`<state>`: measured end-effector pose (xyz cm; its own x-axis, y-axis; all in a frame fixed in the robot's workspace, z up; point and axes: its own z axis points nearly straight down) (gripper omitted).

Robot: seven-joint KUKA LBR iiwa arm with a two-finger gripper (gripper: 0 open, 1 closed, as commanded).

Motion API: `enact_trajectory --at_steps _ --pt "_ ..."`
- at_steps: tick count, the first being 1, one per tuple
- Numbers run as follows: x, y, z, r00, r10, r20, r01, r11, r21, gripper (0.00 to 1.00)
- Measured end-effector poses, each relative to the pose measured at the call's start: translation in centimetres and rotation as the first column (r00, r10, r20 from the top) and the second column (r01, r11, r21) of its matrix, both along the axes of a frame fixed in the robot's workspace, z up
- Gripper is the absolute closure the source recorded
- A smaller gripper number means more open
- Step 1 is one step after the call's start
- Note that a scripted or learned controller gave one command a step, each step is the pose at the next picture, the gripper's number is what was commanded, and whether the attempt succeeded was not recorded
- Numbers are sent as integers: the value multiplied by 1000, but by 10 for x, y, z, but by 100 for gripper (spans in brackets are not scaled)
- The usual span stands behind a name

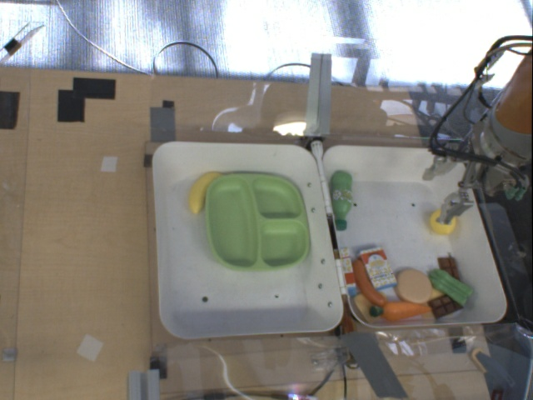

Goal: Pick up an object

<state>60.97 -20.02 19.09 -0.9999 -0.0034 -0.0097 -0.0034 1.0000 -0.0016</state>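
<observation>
We are looking down on a tan tabletop (pixel 75 223) that is carrying two shallow white bins side by side. The left bin (pixel 179 307) is holding a green divided plate (pixel 256 221), which is lying flat near the bin's middle with its three compartments facing up. A yellow banana (pixel 198 192) is lying against the plate's upper left edge, partly tucked beneath the rim.

The right bin (pixel 400 198) is holding the smaller toys. A green bottle (pixel 340 198) is lying along the bin's left wall, close to the divider between the bins. Most of the rest is crowding the bin's near edge: a red sausage (pixel 366 280), a small red and white carton (pixel 379 265) just beside it, an orange carrot (pixel 405 311) lying in front, a round tan cookie (pixel 414 286), a green leafy piece (pixel 452 286) and a brown chocolate bar (pixel 448 267) touching it. Well apart from that cluster, a small yellow object (pixel 441 222) is sitting near the bin's right side.

The grey arm (pixel 510 115) is reaching in from the right, and its end effector (pixel 454 207) is hanging directly over the yellow object, with the tip appearing to touch it. We cannot tell whether the end effector is open or closed, nor whether it is gripping the yellow piece.
</observation>
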Motion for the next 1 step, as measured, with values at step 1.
enact_trajectory --at_steps 1 --pt "29 -5 -101 1000 23 7 -23 1000 -2 0"
